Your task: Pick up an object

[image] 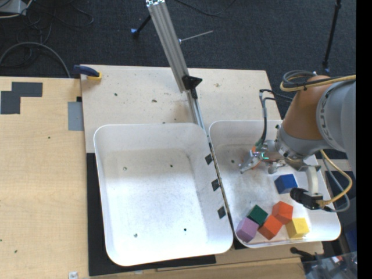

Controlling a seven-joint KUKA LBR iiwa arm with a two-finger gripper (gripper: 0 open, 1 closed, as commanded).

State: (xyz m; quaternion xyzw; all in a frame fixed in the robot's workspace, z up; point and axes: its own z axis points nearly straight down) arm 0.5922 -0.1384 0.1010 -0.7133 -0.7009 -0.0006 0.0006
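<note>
The desk carries two shallow white bins side by side, which keeps loose things from sliding off. The left bin is the bigger one; the right bin holds all the blocks. The grey arm reaches in from the right and bends down over the right bin, so its jaws sit low near the bin floor, over a bare patch. Whether the jaws are wide or narrow I cannot tell; nothing shows between them. A blue block lies near the jaws, apart from them. Toward the near corner huddle a green block, a purple block, two orange blocks and a yellow block, touching or nearly so.
</note>
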